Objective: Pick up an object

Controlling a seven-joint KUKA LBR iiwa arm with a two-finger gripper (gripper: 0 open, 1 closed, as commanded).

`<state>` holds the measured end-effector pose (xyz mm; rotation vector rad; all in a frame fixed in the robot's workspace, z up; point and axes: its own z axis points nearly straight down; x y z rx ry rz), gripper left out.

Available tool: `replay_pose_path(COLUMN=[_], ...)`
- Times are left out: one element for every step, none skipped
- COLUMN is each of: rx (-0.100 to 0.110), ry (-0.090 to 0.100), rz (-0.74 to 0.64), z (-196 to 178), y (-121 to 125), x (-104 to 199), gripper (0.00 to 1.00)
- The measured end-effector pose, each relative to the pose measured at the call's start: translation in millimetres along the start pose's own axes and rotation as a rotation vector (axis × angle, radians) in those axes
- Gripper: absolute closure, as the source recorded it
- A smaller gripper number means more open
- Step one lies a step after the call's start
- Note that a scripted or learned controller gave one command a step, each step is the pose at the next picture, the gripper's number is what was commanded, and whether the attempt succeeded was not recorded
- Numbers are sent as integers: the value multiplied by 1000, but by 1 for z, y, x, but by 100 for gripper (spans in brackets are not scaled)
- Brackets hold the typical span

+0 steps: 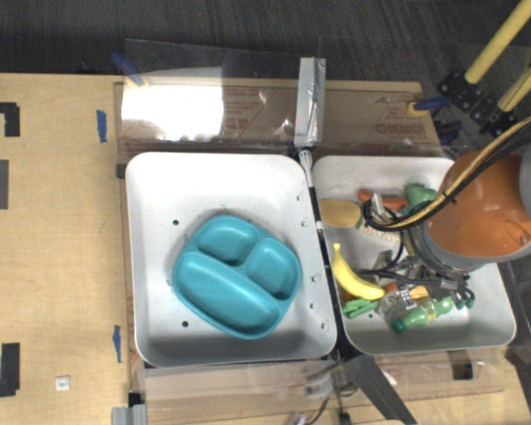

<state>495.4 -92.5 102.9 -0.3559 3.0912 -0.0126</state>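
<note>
The right bin (491,326) holds a heap of toy food. A yellow banana (352,279) lies by its left wall. A tan bun-like piece (340,212) sits above the banana. A green bottle (420,312) rests near the front, beside a small green piece (358,308). At the back are an orange piece (380,204) and a green piece (419,193). My gripper (407,278) is down in this bin, right of the banana and just above the bottle. The wrist and cables hide what lies under it.
The left bin (150,193) holds a teal divided plate (237,274), lying tilted. A ridge (319,237) separates the two bins. The arm's orange band (483,211) hangs over the right bin's right half. Yellow poles (504,34) stand at the back right.
</note>
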Motion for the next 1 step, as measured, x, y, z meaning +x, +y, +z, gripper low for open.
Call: replay_pose_path(rx=[-12], ry=[15], rz=[-393], z=[-135], y=[-13], x=[-13], gripper=[100])
